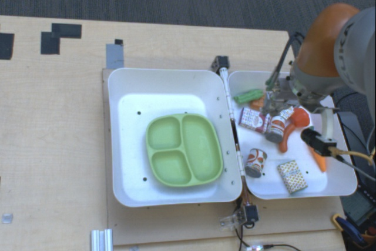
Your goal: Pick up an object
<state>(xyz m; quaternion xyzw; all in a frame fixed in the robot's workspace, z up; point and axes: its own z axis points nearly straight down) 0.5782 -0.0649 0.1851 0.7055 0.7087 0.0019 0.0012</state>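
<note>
You are looking down on a wooden bench [53,126] carrying two shallow white bins side by side. The left bin [126,126] holds a light green divided plate [184,150] with three compartments, lying flat a little right of the bin's middle.

The right bin [338,182] holds the loose objects. At its far left lies a green pepper-like piece [249,96]. Just nearer sits a small white and red carton [251,119], and touching its right side is a small can [277,126] lying tilted, with an orange curved piece [294,124] against its right. Near the bin's left wall stands another small can [255,161] with a brown and white label. To its right, apart from it, lies a small yellowish patterned box [292,177]. A thin orange stick [319,160] lies by the right side of the bin.

The grey arm [352,50], with its orange band [323,38], comes in from the right and hangs over the far part of the right bin. Its pincer [274,104] sits directly above the carton and the tilted can. You cannot tell from here whether it is released or clenched, and nothing is visibly held in it.
</note>
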